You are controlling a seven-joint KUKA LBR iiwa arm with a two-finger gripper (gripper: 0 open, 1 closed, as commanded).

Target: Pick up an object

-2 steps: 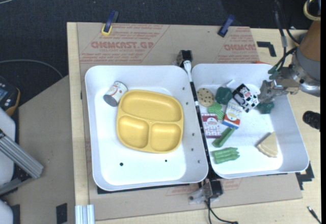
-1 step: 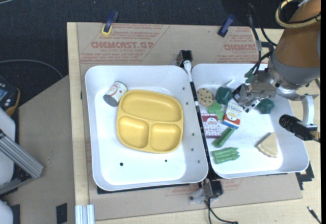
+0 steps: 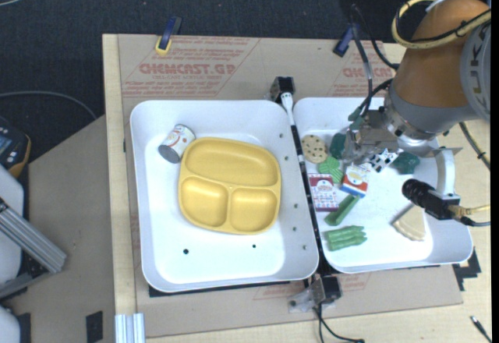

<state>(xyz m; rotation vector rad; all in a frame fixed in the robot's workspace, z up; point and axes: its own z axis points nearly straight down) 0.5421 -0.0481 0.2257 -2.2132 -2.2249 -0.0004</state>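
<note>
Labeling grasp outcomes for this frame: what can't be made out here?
- Gripper, camera view: the wrist above hides the fingers, so whether anything is grasped is unreadable.
- Green items beside the gripper: partly covered by it, identity unclear.
- Small carton: print too small to read.
- Right bin: its far corner is hidden under the arm.
- Arm: cut off by the right edge.

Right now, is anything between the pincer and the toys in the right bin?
Nothing visible. The pincer hangs low over the right bin, right above the toy pile; the wrist hides what lies directly beneath it.
</note>
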